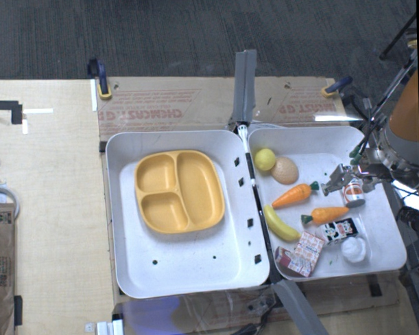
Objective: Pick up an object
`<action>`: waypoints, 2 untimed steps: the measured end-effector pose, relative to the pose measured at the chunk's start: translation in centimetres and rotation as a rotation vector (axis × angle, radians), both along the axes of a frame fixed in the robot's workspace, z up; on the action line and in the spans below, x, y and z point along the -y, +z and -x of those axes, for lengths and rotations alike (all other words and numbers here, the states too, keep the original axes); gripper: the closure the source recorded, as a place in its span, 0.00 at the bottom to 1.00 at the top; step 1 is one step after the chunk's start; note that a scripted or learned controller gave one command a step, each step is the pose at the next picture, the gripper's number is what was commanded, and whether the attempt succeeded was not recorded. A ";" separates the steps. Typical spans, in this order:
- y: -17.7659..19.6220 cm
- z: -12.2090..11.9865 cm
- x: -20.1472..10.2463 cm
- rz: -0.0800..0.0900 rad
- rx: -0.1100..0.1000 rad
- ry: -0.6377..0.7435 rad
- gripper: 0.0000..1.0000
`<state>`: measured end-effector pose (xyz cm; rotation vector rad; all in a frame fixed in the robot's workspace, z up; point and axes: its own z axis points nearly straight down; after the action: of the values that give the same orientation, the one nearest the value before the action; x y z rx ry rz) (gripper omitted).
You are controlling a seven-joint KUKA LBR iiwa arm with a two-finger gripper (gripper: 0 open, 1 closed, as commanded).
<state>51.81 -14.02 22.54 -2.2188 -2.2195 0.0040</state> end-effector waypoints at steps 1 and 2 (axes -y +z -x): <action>-12.5 -2.3 -4.1 0.000 -0.001 0.029 0.00; -13.4 -7.1 -4.6 0.000 0.002 0.096 0.00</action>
<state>58.86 -9.47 9.11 -2.1114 -2.3243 0.0018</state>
